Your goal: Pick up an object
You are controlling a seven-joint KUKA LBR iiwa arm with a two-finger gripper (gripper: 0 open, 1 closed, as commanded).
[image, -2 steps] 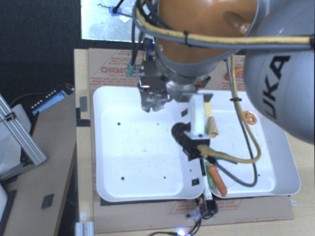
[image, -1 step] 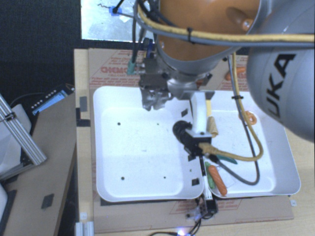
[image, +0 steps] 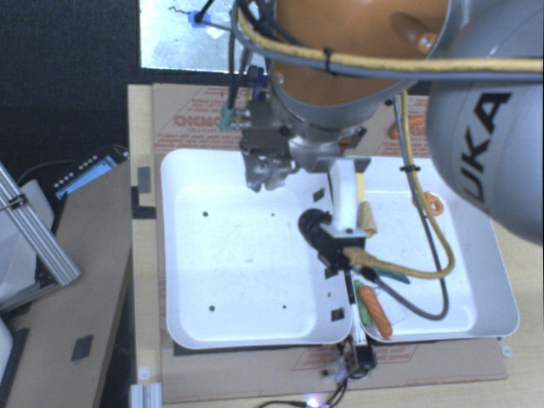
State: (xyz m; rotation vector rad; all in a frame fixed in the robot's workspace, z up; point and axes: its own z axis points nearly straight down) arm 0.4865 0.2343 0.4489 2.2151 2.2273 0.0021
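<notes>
Grey arm (image: pixel 476 143) reaching in from the right, orange band (image: pixel 357 24) bulking over the far edge of both bins. Gripper (image: pixel 269 172) hanging over the far rim of the left bin (image: pixel 246 253), near its back wall. Jaws seen from above and largely masked by the wrist, so opening impossible to tell; nothing visibly held between them.

Nearest candidate: orange carrot-like toy (image: pixel 375 311) with a green piece just beside it, lying in the right bin (image: pixel 476 296) close to the divider, at the near corner. Long axis running slantwise, far-left to near-right. From the jaws, toward the near side and to the right, across the divider, well apart. Small orange ring (image: pixel 433 203) farther right. Probably a cross-bin traverse needed before any descent.
</notes>
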